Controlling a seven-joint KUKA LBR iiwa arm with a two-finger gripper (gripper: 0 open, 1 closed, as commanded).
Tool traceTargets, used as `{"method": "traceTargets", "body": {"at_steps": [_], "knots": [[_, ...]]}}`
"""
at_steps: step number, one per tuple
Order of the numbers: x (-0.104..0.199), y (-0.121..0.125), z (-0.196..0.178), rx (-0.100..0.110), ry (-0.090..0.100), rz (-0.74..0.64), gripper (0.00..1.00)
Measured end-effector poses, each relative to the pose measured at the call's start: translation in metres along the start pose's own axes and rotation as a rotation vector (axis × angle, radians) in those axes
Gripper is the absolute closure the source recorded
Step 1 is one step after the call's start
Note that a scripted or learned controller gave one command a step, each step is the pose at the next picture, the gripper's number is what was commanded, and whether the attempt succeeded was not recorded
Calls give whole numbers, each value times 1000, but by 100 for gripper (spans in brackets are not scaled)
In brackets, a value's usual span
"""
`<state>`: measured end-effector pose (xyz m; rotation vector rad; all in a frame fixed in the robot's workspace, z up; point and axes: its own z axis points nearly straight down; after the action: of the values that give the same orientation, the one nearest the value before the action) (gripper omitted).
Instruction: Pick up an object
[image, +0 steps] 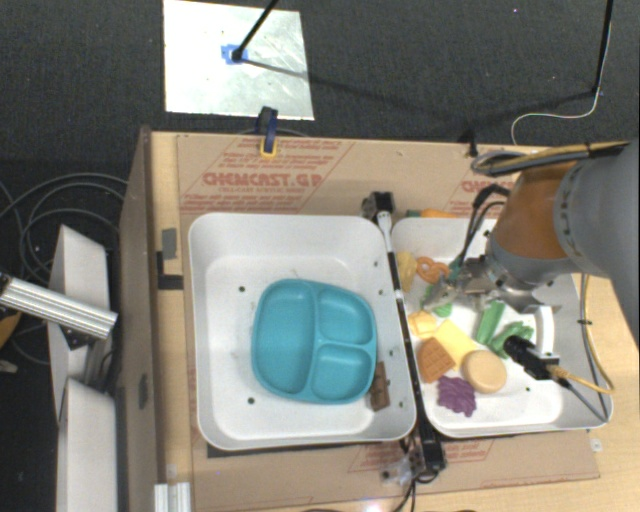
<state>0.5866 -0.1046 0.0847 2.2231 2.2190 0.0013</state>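
Two white bins sit side by side: the left bin (215, 300) holds a blue divided plate (313, 340) and a brown piece (380, 386) at its right wall. Right bin (500, 418) holds toy food: cracker (434, 357), purple grapes (456, 396), round bun (486, 372), green piece (489, 322). Gripper (447, 287) sits low over this pile; finger state cannot be told.

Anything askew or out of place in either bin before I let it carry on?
One thing: a small brown piece lies against the left bin's right wall, beside the blue divided plate, apart from the toy food heaped in the right bin. Nothing looks spilled or broken.
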Motion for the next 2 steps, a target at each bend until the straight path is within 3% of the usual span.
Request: {"method": "traceTargets", "body": {"at_steps": [1,2], "knots": [[5,85,-13,-11,-2,-9,0],[-35,30,-2,-6,0,2,0]]}}
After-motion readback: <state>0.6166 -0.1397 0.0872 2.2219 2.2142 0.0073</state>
